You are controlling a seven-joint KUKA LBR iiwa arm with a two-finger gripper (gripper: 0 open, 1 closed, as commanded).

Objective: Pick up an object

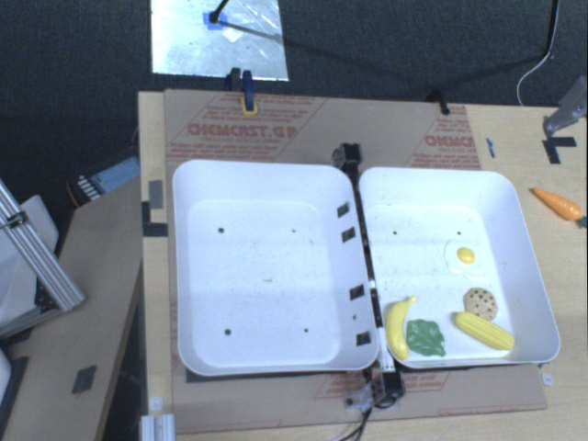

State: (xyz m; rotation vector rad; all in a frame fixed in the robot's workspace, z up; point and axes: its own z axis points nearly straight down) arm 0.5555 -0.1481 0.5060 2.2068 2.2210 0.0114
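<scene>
Small toy foods lie in the right shallow white bin point(514, 211), all in its near half. A yellow plastic banana point(397, 327) touches a flat green leaf-shaped piece point(426, 338). A yellow corn cob point(484, 331) sits just below a round brown cookie point(480, 301), and a fried egg point(464, 256) lies farther back. An orange carrot point(557, 203) rests on the bench outside. The grey gripper point(571, 110) sits at the right edge, well apart from the bin; I cannot tell how its jaws stand.

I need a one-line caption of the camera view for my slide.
Two white bins side by side; the right bin holds a banana, corn, cookie, fried egg and green leaf.
</scene>
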